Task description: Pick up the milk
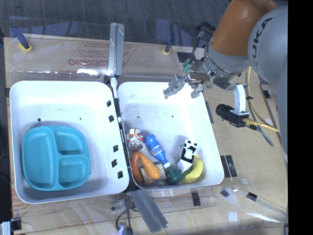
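**Item: milk carton — awaiting pickup, right bin**

Location: the milk (188, 152), a small carton with black-and-white cow patches, stands in the right bin (146, 99) near its front right corner. It touches or nearly touches the banana (194, 172) at its base, with a dark green vegetable (173, 176) just beside that.

Neighbours: a blue-and-white bottle (156, 149) lies to its left; beyond that are a small can (135, 139) and an orange carrot-like piece (146, 166). The left bin (58, 94) holds a blue divided tray (56, 156).

Tool: the gripper (184, 87) hangs over the rear edge of the right bin, well apart from the carton, fingers spread and pinching nothing.

Handling note: the approach looks not yet begun. Judged from here, the gripper should travel toward the front of the bin and descend straight over the carton — fingers placed across its narrow faces, clear of the banana and bottle. A shallow pinch may slip off the smooth sides, so it should close low on the body.
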`<action>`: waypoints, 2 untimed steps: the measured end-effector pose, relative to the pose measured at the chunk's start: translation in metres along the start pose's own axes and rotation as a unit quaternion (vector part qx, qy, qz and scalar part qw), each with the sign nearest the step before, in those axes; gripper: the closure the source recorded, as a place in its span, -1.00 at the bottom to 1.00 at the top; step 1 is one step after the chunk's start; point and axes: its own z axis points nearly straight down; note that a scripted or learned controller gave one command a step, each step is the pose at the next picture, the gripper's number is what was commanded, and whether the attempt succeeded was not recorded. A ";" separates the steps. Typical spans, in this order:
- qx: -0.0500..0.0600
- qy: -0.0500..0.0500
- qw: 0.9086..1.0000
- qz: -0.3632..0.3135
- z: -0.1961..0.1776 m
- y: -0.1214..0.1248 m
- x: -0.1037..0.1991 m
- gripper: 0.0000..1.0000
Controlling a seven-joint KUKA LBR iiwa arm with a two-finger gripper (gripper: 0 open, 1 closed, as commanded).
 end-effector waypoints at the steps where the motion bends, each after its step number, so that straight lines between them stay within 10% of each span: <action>1: 0.001 0.000 0.996 0.089 0.136 -0.044 -0.024 -1.00; 2: 0.001 0.001 1.000 0.024 0.179 -0.053 -0.078 -1.00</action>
